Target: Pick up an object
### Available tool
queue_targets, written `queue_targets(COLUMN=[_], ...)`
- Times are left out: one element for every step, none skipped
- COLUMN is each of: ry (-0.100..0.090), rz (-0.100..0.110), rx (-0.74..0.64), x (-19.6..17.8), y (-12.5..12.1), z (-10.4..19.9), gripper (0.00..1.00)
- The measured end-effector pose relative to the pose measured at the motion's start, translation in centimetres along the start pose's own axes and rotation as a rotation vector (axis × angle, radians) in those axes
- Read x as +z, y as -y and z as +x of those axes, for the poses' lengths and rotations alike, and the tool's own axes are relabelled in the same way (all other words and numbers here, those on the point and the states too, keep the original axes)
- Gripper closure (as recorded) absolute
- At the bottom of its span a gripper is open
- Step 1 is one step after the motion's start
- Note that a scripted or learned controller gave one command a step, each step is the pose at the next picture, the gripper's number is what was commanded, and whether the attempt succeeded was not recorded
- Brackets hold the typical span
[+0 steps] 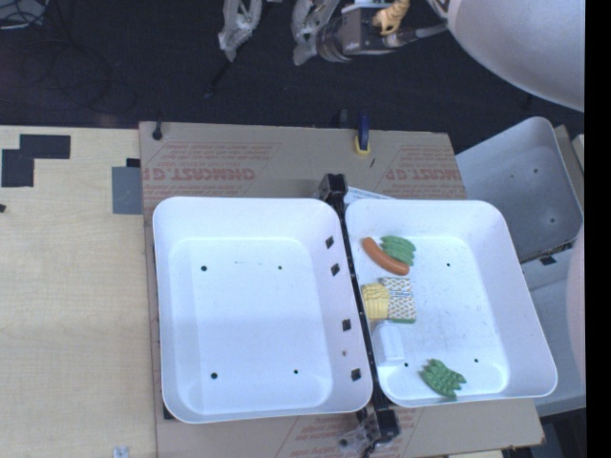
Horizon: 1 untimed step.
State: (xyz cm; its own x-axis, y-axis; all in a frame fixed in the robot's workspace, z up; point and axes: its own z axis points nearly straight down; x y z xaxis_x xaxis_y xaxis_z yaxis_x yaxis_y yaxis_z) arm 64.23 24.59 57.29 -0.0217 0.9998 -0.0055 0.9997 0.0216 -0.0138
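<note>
Pale wood desk [67, 303], cardboard sheet [286, 160] under two white bins [248, 399], dark floor behind; hand [277, 17] up top, spread, holding nothing.

The gripper [275, 27] hangs at the view's top edge, its two fingers [239, 22] spread apart with nothing between (wrist to their right).

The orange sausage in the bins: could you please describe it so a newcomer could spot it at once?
Look in the right bin, near its upper left corner beside the divider. The sausage lies slantwise against a green toy. It is the one smooth orange-red stick there; its neighbours are green or yellow.
</note>
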Motion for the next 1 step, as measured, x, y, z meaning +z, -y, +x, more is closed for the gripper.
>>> queue_targets(ry=[0.0], rz=[0.0], rx=[0.0], x=[0.0], y=[0.0], z=[0.0], gripper=[0.0])
